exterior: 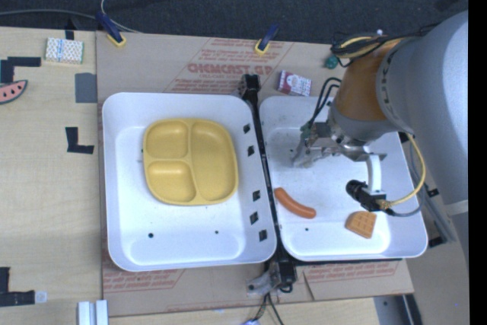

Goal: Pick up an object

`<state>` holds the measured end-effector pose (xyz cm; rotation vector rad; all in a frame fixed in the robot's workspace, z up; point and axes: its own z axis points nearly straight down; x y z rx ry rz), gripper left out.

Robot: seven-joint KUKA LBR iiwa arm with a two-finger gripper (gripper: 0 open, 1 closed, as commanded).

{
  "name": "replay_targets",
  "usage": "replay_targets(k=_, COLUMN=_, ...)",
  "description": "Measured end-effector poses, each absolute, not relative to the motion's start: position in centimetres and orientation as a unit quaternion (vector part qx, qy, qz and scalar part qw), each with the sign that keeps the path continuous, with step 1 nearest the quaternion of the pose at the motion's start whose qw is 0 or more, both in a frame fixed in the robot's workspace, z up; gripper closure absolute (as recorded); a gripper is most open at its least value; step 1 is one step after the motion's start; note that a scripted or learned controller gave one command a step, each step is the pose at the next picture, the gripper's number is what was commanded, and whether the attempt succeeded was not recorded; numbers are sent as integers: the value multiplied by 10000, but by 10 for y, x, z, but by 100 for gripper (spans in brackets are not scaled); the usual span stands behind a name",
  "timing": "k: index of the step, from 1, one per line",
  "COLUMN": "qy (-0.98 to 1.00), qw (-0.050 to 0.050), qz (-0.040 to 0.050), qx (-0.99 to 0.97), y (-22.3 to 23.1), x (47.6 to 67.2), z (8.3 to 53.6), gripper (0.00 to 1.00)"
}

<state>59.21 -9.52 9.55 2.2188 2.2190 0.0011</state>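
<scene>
Low over the right bin (396, 243), gripper (306, 156) beyond hot dog (294, 203).

A pale wooden bench top (46, 186) carries a brown printed cardboard sheet (190, 61); two shallow white plastic bins, left (122, 240) and right (396, 243), sit side by side on it. A small red-and-white packet (293, 83), perhaps a wrapper, lies behind them.

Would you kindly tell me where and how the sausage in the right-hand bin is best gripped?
Probably at its middle, coming straight down, jaws across the narrow width. The sausage lies flat and slanted on the right bin floor, apart from the waffle piece, so both long sides look free.
</scene>
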Motion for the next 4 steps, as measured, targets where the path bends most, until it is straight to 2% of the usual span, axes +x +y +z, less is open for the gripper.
replay_targets(k=1, qy=7071, qw=17, qz=3, qx=7071, y=-95, x=592, z=95, gripper=0)
replay_targets(k=2, qy=7073, qw=-7, qz=0, qx=7069, y=-96, x=614, z=85, gripper=0)
replay_targets(k=3, qy=7076, qw=9, qz=6, qx=7066, y=-96, x=615, z=95, gripper=100)
replay_targets(k=4, qy=7077, qw=11, qz=6, qx=7065, y=-96, x=615, z=95, gripper=0)
